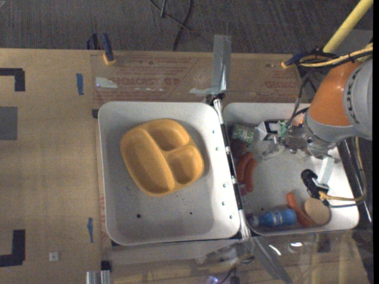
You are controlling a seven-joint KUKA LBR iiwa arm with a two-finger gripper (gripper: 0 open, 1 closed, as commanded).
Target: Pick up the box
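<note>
The grey arm's claw [277, 142] hovers low over the right white bin [349, 220], its grip state impossible to tell, near a small white-and-green box [246, 133] lying in that bin's far left corner, so lifting apparently remains undone.

Left of the jaws a green packet [242, 133] and red sausages [247, 171] crowded the bin wall; below them lay bare white floor [273, 185].
</note>
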